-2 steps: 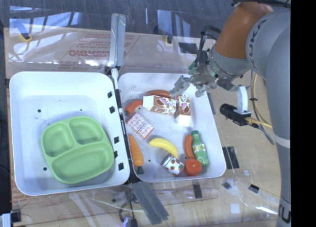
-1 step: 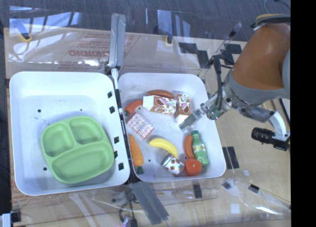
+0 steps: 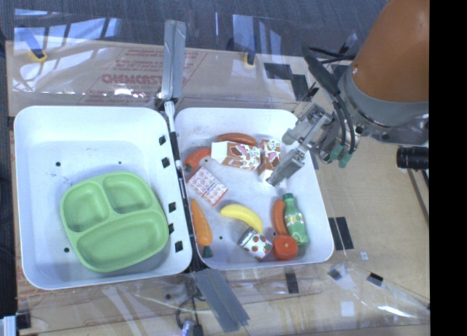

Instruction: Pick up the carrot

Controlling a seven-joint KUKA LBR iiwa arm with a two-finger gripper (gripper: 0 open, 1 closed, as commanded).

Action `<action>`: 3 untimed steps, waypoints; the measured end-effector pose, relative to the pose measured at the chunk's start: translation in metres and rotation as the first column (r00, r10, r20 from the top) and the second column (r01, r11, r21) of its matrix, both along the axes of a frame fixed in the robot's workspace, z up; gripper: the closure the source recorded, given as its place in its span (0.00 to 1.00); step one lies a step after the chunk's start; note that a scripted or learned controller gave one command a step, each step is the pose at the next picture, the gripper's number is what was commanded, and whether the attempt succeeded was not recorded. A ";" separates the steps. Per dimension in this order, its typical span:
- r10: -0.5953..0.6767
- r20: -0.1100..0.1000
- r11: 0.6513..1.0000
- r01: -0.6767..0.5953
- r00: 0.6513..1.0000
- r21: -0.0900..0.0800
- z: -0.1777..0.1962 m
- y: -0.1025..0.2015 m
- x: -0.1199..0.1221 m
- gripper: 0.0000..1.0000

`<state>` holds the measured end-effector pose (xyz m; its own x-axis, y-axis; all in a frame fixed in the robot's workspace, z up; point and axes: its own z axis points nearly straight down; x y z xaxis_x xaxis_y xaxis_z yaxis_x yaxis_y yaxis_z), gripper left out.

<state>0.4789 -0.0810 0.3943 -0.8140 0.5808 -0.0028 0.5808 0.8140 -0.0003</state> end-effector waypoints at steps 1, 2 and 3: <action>0.343 0.000 0.939 -0.343 0.939 -0.001 0.048 -0.018 0.009 0.00; 0.918 -0.003 0.397 -0.918 0.397 0.005 -0.042 -0.068 -0.001 0.00; 0.999 -0.002 0.040 -0.999 0.040 -0.002 0.048 -0.037 0.014 0.00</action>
<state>0.4933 -0.1179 0.4428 -0.6129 -0.7901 -0.0021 -0.7901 0.6129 -0.0026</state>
